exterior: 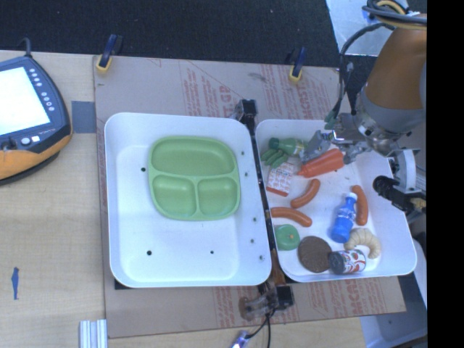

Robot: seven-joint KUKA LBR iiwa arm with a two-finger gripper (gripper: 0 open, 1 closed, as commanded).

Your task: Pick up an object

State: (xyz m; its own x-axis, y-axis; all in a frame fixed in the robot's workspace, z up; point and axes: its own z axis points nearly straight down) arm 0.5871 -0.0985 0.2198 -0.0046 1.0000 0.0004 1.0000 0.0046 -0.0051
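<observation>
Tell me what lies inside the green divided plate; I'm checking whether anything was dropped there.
The green divided plastic plate, in the left white bin, shows three bare compartments; nothing lies in them. Nothing covers them.

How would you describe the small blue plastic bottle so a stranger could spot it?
Look in the right-hand white bin, toward its near right part. The small blue plastic bottle lies there beside an orange sausage, above a tan croissant. It is the one blue item among them.

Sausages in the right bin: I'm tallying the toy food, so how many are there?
3. One sausage lies mid-bin, another just below it, a third right of the blue bottle. The arm may hide more.
</observation>
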